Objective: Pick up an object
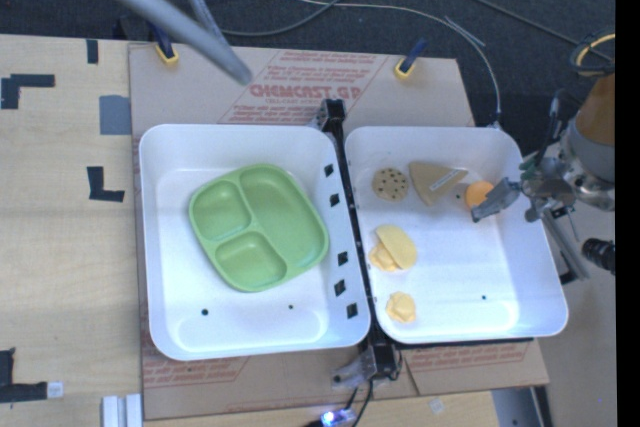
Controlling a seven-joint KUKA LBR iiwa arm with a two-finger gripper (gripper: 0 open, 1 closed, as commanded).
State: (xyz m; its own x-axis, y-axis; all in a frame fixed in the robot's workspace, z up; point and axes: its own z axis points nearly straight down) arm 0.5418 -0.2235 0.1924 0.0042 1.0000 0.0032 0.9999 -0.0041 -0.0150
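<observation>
Orange toy food piece, small, light and likely rigid, lies near the right bin's far right wall beside a tan wedge, best pinched across its width, while the tool hovers at it, finger state unclear.

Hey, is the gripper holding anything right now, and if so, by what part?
It cannot be told. The gripper sits at the right bin's far right side, right next to a small orange piece, but the view is too blurred to show a hold.
</observation>
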